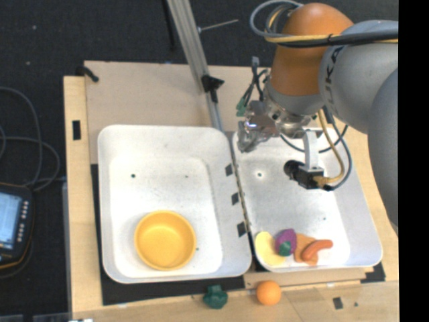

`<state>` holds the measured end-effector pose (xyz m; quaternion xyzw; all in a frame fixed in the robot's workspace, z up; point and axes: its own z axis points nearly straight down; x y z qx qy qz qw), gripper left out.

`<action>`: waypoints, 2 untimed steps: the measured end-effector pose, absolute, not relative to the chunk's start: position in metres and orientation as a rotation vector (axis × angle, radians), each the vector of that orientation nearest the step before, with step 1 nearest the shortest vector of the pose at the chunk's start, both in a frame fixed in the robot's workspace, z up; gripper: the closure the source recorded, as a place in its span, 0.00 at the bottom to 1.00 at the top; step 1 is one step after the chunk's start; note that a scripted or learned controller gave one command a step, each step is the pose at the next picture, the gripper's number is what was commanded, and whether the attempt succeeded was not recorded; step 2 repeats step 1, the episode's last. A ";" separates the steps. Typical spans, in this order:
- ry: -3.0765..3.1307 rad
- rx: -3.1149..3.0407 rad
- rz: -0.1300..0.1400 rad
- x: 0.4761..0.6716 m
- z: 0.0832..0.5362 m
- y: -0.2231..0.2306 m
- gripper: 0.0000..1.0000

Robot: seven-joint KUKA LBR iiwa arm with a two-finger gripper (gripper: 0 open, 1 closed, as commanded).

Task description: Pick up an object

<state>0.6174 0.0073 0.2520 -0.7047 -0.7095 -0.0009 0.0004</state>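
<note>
The tool (pixel 247 138), its state impossible to tell, hangs at the right bin's (pixel 348 200) far left corner, well apart from the purple, orange and yellow toys (pixel 293 245) piled at the near edge below it.

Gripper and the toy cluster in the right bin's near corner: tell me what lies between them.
The camera view shows bare speckled bin floor between the gripper and the toy cluster.
</note>
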 end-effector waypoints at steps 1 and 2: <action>-2.228 -2.213 -0.001 0.596 0.249 0.049 1.00; -2.228 -2.213 -0.001 0.596 0.249 0.049 1.00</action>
